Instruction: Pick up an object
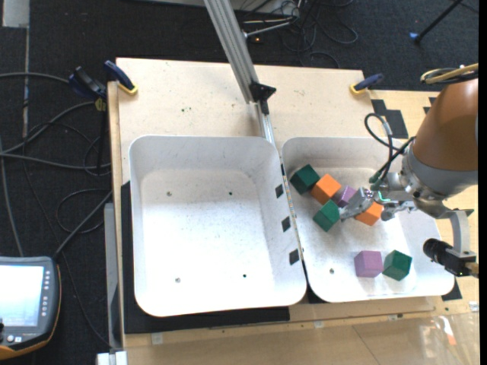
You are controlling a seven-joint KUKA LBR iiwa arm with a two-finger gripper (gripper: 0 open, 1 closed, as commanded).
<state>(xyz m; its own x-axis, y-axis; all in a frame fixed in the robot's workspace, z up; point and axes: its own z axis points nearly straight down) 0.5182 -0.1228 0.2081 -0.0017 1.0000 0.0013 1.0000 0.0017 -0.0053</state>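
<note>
The right bin (pixel 426 284) holds several blocks. A green block (pixel 306 179), an orange block (pixel 328 188), a small purple block (pixel 347 196) and a second green block (pixel 327 217) cluster near its left wall. My gripper (pixel 360 205) reaches in from the right and sits low in this cluster, between the small purple block and another orange block (pixel 371 214), touching or nearly touching both. The wrist hides part of that orange block. A larger purple block (pixel 368 264) and a third green block (pixel 397 265) lie apart near the front.
The left bin (pixel 144 204) stands beside the right one, their walls meeting at a shared ridge (pixel 289 219). A slanted metal pole (pixel 232 40) crosses the bench from the back. Cables loop off the wrist at the right, and clamps sit at the bench's back corners.
</note>
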